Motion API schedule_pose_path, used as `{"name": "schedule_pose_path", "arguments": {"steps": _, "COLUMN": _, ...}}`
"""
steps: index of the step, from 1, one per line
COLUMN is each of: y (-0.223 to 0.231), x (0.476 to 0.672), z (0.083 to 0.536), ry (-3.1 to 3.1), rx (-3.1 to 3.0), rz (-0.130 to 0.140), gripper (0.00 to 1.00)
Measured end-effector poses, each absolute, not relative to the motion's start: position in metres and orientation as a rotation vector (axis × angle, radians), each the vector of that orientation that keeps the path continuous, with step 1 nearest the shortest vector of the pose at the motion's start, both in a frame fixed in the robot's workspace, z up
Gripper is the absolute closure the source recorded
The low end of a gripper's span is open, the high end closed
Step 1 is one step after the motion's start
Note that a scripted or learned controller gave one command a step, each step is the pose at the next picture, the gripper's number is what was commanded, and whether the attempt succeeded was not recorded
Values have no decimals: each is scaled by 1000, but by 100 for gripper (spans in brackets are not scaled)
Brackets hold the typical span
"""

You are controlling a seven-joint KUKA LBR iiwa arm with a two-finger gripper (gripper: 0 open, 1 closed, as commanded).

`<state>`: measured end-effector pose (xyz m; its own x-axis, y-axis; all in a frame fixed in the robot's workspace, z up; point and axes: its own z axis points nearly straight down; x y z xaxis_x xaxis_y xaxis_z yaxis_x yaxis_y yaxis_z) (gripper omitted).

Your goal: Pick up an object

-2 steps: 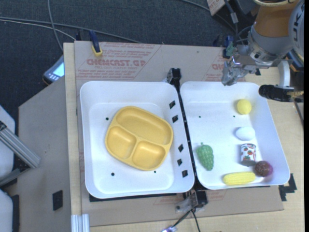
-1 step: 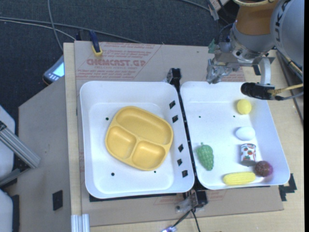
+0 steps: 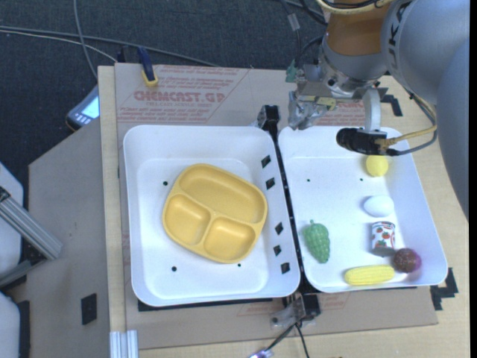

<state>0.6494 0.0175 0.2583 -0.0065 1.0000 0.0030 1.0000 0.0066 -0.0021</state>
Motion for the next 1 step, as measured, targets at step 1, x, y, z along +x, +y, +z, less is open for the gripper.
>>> {"name": "schedule_pose_path", "arguments": {"steps": 1, "y": 68, "x": 660, "z": 248, "ry": -2227, "rx": -2217, "rz": -3, "gripper": 100}}
